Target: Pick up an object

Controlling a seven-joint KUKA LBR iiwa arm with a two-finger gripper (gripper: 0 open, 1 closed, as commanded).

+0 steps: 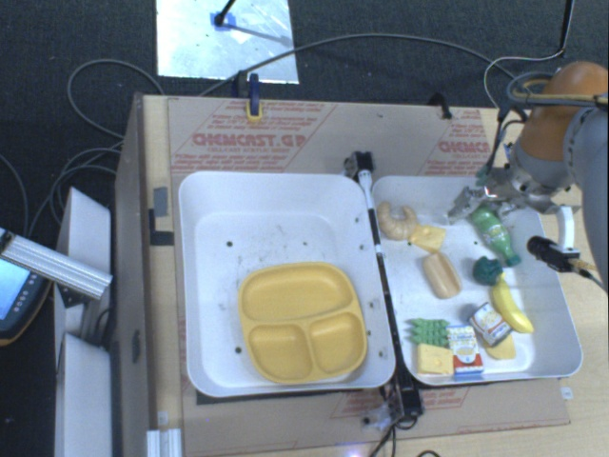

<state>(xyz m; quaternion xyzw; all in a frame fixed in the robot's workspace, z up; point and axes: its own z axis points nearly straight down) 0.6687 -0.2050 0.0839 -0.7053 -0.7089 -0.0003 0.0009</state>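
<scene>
Hovering at right bin's (571, 350) upper edge, tool (487, 198) sat above green bottle (494, 231); grip state unclear.

My gripper (487, 198) hovers over a green plastic bottle (494, 232) — it lies tilted near my right bin's (567, 350) far edge — fingers unclear.

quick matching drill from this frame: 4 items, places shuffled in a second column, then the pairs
Things:
1. yellow tray
2. banana
3. green bottle
4. croissant

Places:
A. right bin, far corner beside the divider
B. left bin
C. right bin, just under the gripper
D. right bin, near its right wall

Pairs: 1-B, 2-D, 3-C, 4-A
</scene>
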